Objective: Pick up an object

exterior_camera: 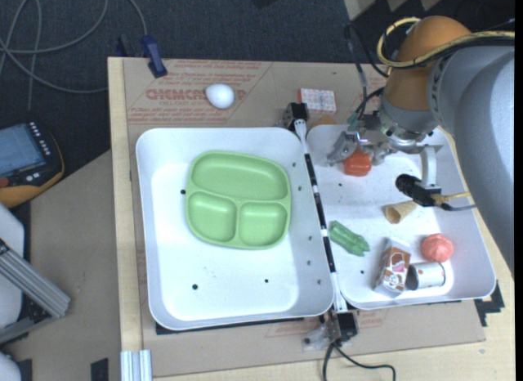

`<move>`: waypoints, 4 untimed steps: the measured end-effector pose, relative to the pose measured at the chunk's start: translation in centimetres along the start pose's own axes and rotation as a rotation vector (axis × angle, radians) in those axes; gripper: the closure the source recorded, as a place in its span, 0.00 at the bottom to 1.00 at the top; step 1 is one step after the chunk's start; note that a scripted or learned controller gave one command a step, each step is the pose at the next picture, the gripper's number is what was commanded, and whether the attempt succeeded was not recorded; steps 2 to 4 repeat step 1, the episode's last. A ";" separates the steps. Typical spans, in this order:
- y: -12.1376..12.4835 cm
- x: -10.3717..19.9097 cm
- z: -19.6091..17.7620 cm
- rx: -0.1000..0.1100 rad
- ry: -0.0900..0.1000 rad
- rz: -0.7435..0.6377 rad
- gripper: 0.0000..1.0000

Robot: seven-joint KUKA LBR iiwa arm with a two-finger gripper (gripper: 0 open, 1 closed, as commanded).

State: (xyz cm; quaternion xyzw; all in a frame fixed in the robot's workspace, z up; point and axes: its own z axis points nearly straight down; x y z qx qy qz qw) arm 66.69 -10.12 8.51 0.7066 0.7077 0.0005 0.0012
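At the near edge of the right bin (372, 199), we are finding a small printed carton (395, 271) touching a white cylinder (431, 275), with a red-orange ball (438, 247) sitting just behind them. A little farther in, a green pod (349, 238) is lying near the divider and a tan cone (398, 212) is resting mid-bin. The left bin (163, 273) is carrying a green divided plate (239, 199). Toward the far end of the right bin, the gripper (360, 149) is hanging directly over a red-orange lump (357, 165). We are unable to tell how wide it is set or whether it is gripping the lump. Beyond the bins, a white egg-shaped piece (219, 95) is sitting on the cardboard.
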 end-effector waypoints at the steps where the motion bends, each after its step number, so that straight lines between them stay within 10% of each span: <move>1: 0.1 0.1 -1.0 -0.003 -0.001 -0.001 1.00; 4: 0.1 0.1 -1.0 -0.003 -0.001 -0.001 1.00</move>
